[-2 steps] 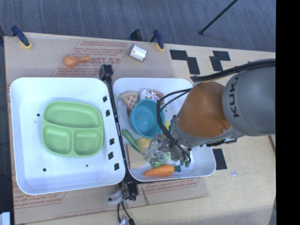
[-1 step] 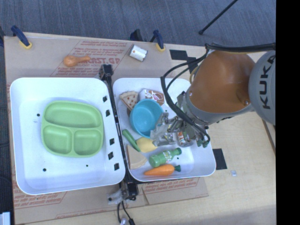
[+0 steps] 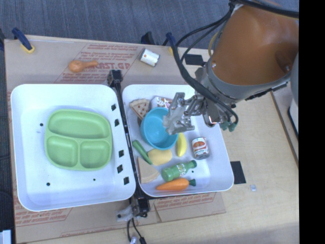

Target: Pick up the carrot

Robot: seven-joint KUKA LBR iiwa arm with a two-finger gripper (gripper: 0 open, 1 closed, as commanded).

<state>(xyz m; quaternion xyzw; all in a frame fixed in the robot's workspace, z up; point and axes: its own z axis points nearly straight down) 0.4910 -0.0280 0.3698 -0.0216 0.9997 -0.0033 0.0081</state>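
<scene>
The gripper (image 3: pixel 177 120) hangs over the right bin (image 3: pixel 219 173), its fingers slightly spread and holding nothing, above the blue bowl (image 3: pixel 155 131). The carrot (image 3: pixel 172 185) lies well apart at the bin's front edge, just beside a green bottle (image 3: pixel 178 170).

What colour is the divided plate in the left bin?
Light green divided plate, clear in the camera view.

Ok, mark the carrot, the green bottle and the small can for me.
carrot (image 3: pixel 172 185): camera view, middle of its orange body, near the right bin's front edge.
green bottle (image 3: pixel 176 171): camera view, middle of the bottle's body, just behind the carrot.
small can (image 3: pixel 200 148): camera view, on its label.
</scene>
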